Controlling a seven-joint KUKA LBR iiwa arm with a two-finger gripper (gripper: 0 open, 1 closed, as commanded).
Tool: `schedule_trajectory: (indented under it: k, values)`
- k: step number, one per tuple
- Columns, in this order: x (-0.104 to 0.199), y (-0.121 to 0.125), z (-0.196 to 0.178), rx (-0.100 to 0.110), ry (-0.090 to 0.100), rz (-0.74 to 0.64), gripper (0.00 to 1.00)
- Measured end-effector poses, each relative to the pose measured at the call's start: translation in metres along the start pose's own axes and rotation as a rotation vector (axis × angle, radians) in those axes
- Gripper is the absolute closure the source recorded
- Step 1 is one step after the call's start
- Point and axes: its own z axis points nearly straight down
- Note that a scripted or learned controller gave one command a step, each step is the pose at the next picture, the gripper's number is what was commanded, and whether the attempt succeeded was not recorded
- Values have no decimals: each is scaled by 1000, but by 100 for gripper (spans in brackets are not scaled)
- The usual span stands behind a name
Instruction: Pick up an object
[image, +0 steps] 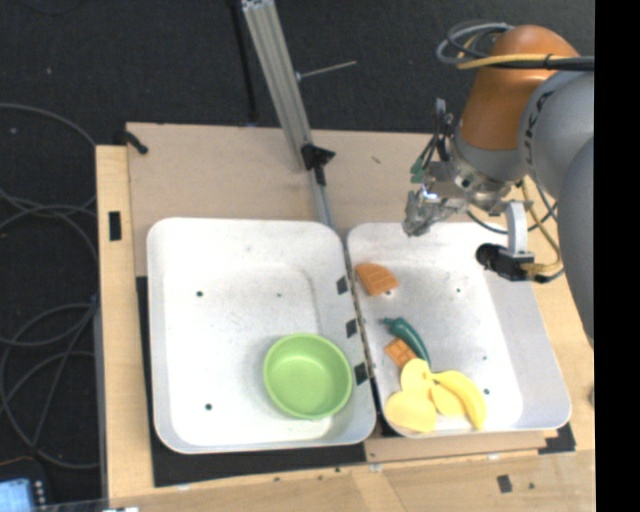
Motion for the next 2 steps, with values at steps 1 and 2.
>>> schedule_trajectory:
  k: [1, 2]
  values:
    - [-1, 2, -45, 1, 0, 0, 100]
    - [48, -3, -32, 8, 1, -2, 100]
